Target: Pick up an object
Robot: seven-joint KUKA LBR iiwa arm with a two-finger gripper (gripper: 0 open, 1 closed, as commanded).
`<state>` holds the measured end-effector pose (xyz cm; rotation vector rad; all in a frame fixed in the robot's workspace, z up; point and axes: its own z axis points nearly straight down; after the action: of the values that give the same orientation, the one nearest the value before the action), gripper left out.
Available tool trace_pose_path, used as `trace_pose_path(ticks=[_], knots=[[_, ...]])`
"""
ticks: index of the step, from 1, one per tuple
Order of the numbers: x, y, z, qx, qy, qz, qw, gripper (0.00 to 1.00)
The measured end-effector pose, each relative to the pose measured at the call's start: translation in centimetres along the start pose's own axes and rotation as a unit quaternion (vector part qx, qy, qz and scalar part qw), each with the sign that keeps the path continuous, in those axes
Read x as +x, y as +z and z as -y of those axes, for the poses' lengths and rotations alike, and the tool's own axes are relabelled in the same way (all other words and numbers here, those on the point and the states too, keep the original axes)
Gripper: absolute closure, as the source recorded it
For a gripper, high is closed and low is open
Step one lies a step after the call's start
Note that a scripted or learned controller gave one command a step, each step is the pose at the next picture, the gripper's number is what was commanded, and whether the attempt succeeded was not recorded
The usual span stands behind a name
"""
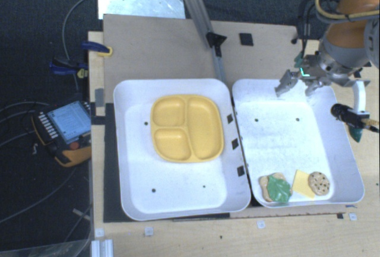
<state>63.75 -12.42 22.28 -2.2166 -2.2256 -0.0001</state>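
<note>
The jaws point(297, 84) are hanging spread and empty over the right bin's far edge, so they should be travelling well toward the near corner, where the cookie point(319, 183) is lying beside the cheese slice point(302, 184).

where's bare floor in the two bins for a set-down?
Right bin: bare from its top rim, where the gripper hangs, down to the bottom edge, where the green piece, yellow wedge and cookie crowd together. Left bin: the yellow tray fills the upper middle; a bare strip lies below it.
</note>
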Motion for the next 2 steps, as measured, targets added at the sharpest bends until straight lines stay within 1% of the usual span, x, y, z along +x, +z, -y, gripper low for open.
trace_pose_path(ticks=[1,2], knots=[[0.0,-0.1,0.0,-0.001,0.000,0.000,1.0000,0.00],[0.7,5.4,0.7,0.001,0.001,0.000,1.0000,0.00]])
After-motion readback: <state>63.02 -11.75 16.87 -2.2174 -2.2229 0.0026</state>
